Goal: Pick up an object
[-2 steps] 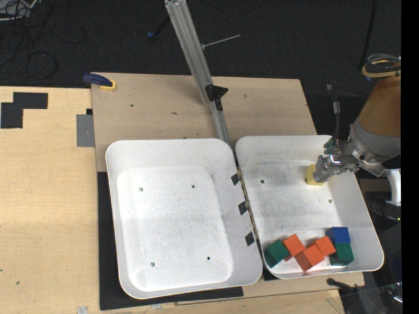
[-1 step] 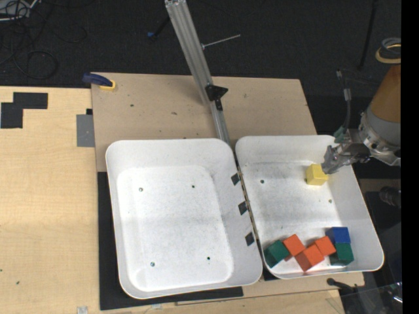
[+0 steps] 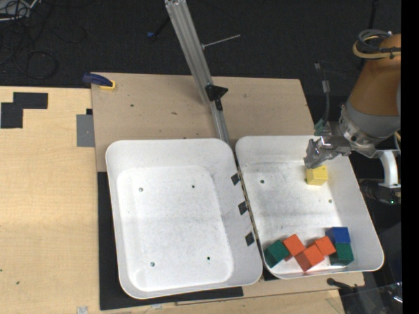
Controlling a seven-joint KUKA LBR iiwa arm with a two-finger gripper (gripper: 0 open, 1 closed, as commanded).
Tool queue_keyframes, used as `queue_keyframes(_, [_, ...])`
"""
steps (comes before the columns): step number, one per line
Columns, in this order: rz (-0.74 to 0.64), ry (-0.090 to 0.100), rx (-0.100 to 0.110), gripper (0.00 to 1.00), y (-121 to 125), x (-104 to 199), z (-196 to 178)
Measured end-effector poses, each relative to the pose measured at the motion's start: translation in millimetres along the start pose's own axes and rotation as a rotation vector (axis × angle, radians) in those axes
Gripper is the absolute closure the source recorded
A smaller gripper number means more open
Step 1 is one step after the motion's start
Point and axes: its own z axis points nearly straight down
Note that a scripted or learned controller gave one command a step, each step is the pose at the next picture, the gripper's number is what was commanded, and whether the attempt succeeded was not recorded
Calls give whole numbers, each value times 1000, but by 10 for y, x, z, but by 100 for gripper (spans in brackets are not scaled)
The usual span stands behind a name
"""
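Note:
A yellow cube (image 3: 317, 176) lies in the right bin (image 3: 281, 195), near its far right side. My gripper (image 3: 317, 158) hangs directly over the cube, its tip at or just above the cube's top face. Whether it touches the cube is not clear from this angle. In the bin's near right corner several blocks sit in a cluster: a green one (image 3: 277, 252), orange ones (image 3: 294, 244) (image 3: 310, 258) (image 3: 325, 246), a blue one (image 3: 339, 235) and another green one (image 3: 342, 254).
The left bin (image 3: 124, 169) adjoins the right one, with black clips (image 3: 243, 207) along the shared edge. A slanted aluminium rail (image 3: 194, 51) rises behind the bins. The arm's grey body (image 3: 373, 103) stands over the right bin's far right corner.

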Motion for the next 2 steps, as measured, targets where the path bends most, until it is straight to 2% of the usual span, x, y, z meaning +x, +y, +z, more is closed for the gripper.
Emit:
queue_keyframes(1, [-2, 0, 1, 100, 129, 535, -79])
queue_keyframes(2, [0, -1, 1, 100, 294, 1063, 18])
